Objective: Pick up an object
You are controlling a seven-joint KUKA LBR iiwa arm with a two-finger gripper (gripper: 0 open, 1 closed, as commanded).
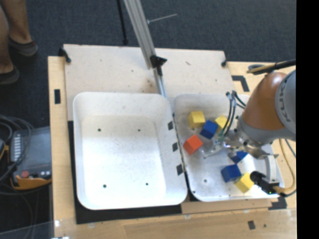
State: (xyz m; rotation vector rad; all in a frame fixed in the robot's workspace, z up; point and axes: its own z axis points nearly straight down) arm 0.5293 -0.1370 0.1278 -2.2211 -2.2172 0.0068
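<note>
The left bin [124,148] offers wide open floor; the right bin [209,190] is crowded. There the gripper [219,146] hangs low among blocks, its grasp impossible to tell. An orange block [193,144] lies just beside it, a yellow block [196,118] and blue block [209,129] near the divider, another blue block [231,173] and yellow block [244,182] toward the front rim.

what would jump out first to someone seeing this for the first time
The arm, with its orange band, leans in from the right over the right bin. Below it lie bright blocks: an orange block, yellow and blue ones. The left bin is a broad white expanse.
</note>
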